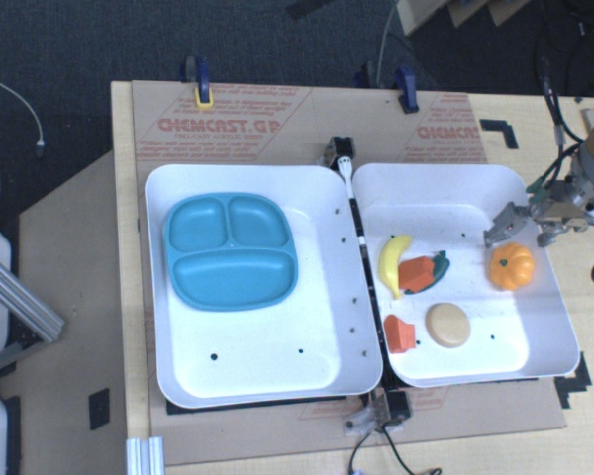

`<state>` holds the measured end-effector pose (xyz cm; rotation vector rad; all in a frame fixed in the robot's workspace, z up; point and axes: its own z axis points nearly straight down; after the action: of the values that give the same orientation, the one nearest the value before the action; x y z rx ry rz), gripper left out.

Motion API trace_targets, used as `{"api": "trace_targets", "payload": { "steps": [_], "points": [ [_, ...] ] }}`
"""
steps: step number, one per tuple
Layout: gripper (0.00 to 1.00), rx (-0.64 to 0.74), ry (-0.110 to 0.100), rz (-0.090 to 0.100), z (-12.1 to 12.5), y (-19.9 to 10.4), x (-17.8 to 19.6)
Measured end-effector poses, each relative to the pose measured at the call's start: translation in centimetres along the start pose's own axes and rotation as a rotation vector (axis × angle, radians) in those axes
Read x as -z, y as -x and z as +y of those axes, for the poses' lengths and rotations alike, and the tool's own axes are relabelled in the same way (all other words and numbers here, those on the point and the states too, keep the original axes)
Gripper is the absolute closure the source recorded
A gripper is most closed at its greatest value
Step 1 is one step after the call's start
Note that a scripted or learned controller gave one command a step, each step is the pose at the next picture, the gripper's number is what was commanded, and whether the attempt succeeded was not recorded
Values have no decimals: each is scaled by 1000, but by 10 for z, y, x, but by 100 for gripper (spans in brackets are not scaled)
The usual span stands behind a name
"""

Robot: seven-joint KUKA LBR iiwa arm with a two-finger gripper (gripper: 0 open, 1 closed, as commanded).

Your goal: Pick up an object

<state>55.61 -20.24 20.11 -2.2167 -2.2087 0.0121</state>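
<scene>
A cardboard-covered bench (277, 117) is bearing two white bins. The left bin (257, 364) is holding a blue divided plate (232, 251). The right bin (475, 191) is holding a banana (391, 263), carrot (421, 271), red block (400, 334), bun (447, 325) and small pumpkin (511, 266). The gripper (523, 228) is hovering released just above the pumpkin, grasping nothing.

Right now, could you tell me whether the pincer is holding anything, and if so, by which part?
Nothing is held. The pincer hovers at the right bin's far right, above the pumpkin, with nothing between its fingers.
</scene>
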Motion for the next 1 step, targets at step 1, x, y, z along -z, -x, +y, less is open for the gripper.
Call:
{"api": "trace_targets", "payload": {
  "steps": [1],
  "points": [
    [0, 4, 14, -4, 3, -1, 8]
  ]
}}
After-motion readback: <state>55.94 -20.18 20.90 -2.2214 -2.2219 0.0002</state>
